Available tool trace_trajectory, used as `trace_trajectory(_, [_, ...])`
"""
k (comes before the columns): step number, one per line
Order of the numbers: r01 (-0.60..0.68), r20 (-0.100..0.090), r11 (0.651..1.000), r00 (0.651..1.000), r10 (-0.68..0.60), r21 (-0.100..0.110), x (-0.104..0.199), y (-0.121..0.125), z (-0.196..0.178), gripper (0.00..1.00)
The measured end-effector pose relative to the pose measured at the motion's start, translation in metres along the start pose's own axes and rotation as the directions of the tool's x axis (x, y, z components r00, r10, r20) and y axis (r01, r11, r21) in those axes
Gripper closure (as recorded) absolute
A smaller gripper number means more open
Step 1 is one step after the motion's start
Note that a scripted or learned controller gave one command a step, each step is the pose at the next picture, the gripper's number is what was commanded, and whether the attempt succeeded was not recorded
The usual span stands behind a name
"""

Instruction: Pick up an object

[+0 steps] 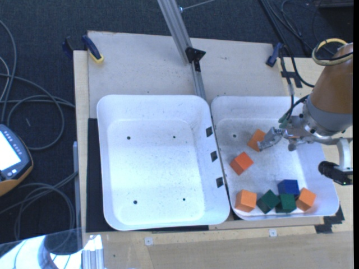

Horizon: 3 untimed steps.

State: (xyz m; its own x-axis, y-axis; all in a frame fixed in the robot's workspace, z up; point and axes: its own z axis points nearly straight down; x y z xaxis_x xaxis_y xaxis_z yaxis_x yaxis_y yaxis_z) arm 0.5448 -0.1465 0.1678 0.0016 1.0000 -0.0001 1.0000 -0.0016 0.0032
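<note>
So looking down from the overhead camera, there are two white bins side by side on the tabletop (146,60). The left bin (112,108) has just its speckled floor showing. The right bin (224,108) has all the blocks.

The arm (331,94) comes in from the right, grey with that orange section, and the pincer (268,141) is down low in the upper part of the right bin. Its tip sits right against an orange block (256,139), touching or just about. Honestly can't tell how far the pincer is open from this angle, and I can't see the block sitting between its fingers, so no idea if it has a grip.

Another orange block (242,162) lies just below that one, a bit left. Along the near edge of the bin there's a cluster: an orange block (245,200), two green blocks (268,201) (287,203), a blue block (288,187) behind them, and one more orange block (306,199) at the right end.
</note>
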Motion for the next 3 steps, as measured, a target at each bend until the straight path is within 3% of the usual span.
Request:
trace_trajectory(1, [0.001,0.002,1.000,1.000,-0.001,-0.011,0.044,0.003,0.053,0.00])
trace_trajectory(2, [-0.003,0.005,1.000,1.000,0.003,-0.027,0.053,-0.013,0.059,0.00])
trace_trajectory(3, [-0.001,0.007,0.999,1.000,0.002,-0.033,0.052,-0.011,0.046,1.00])
